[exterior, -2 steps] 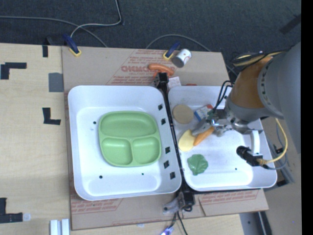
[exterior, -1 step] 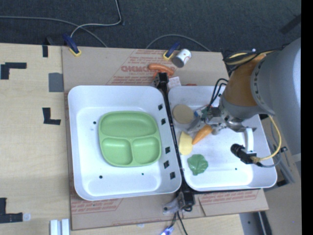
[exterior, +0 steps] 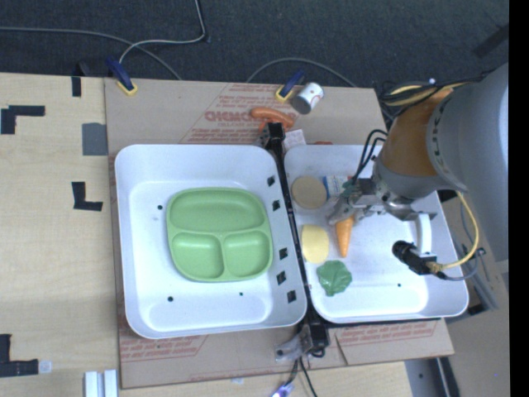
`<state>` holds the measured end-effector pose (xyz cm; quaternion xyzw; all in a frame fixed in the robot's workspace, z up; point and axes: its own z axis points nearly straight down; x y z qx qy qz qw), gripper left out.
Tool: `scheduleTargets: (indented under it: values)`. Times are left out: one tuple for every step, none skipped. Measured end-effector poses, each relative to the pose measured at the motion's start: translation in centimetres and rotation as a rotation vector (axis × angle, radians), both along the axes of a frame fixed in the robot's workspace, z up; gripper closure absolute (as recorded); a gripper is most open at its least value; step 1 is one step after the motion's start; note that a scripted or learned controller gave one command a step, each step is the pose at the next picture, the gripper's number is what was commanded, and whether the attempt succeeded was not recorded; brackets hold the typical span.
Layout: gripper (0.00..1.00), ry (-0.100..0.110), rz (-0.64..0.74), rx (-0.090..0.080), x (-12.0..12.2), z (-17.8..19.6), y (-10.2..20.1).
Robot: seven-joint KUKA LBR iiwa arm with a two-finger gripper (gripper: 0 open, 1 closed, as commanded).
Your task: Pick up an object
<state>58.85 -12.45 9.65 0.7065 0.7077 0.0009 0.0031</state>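
The arm (exterior: 438,151) reaches in from the right over the right bin (exterior: 413,304). Its jaws sit low at the top of an orange carrot (exterior: 343,236), and whether they are wide, narrow or closed on it cannot be told from here. Just left of the carrot lies a yellow piece (exterior: 314,243), with a round tan disc (exterior: 309,192) above and a green leafy piece (exterior: 334,278) below. The left bin (exterior: 140,304) holds a green divided plate (exterior: 220,232).
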Motion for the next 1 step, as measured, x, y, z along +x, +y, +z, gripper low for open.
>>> scheduleTargets:
  values:
    - [1.0, 0.006, 0.001, 0.004, -1.31, 8.79, 8.75]
